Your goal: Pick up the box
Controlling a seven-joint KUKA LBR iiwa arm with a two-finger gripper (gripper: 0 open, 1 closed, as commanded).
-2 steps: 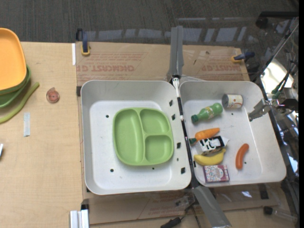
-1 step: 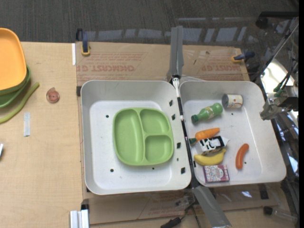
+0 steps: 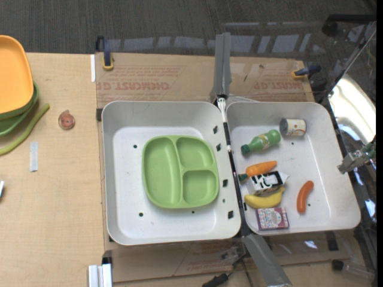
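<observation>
Camera view: box point(image 3: 272, 219) lies well left of gripper point(image 3: 359, 157).

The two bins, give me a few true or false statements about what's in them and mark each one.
1. The green plate sits in the left bin. True.
2. The pink box lies in the left bin. False: it lies in the right bin, near its front edge.
3. The banana lies just behind the pink box. True.
4. The green bottle stands upright. False: it lies on its side.
5. The carrot rests on the green plate. False: it is in the right bin, between the bottle and the banana.
6. The red sausage lies right of the banana. True.
</observation>
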